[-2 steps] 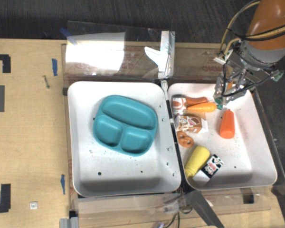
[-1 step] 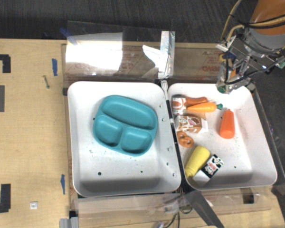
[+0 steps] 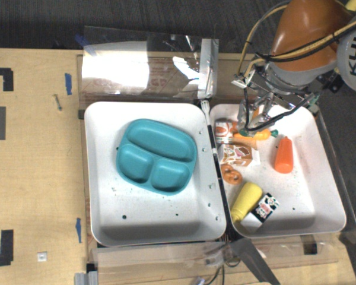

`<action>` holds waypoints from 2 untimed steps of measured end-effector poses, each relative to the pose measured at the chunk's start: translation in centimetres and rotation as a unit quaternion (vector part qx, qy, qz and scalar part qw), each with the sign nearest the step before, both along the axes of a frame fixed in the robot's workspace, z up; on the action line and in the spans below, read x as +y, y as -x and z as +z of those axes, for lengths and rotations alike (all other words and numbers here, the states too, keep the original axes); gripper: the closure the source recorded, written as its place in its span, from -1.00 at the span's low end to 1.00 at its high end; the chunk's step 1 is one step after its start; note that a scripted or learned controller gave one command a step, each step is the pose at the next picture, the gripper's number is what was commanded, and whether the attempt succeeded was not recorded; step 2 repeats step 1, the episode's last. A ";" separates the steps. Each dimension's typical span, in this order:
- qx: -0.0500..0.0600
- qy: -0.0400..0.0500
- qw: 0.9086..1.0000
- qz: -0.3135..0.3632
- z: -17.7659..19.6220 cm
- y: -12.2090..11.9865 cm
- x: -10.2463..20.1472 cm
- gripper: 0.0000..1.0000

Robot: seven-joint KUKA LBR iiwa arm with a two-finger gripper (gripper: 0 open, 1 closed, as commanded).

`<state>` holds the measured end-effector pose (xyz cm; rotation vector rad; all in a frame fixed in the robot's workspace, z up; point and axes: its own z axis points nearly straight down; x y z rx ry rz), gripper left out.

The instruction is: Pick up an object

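Camera view: gripper [image 3: 249, 125] is hanging low over the right bin [image 3: 320, 177], at its upper-left, just above a small orange toy [image 3: 253, 137]; can't tell its state. Carrot [image 3: 283, 154], yellow piece [image 3: 245, 200], pretzel [image 3: 231, 173] and carton [image 3: 235, 154] are lying in that bin. Teal tray [image 3: 156, 155] is sitting in the left bin [image 3: 101, 177].

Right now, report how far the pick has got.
Done: the gripper is down in the right bin, over the small orange item at its upper left. In hand: nothing visibly held; the grasp itself is hidden. Left: lifting something clear. The orange carrot-like piece, yellow piece and teal tray all lie unlifted.
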<state>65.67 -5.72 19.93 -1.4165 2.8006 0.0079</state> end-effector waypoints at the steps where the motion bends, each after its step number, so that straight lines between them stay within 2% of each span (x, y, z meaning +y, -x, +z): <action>1: -0.008 0.003 1.000 -0.010 8.4 -1.2 -6.8 1.00; 2: -0.008 0.003 1.000 -0.010 8.4 -1.2 -6.8 1.00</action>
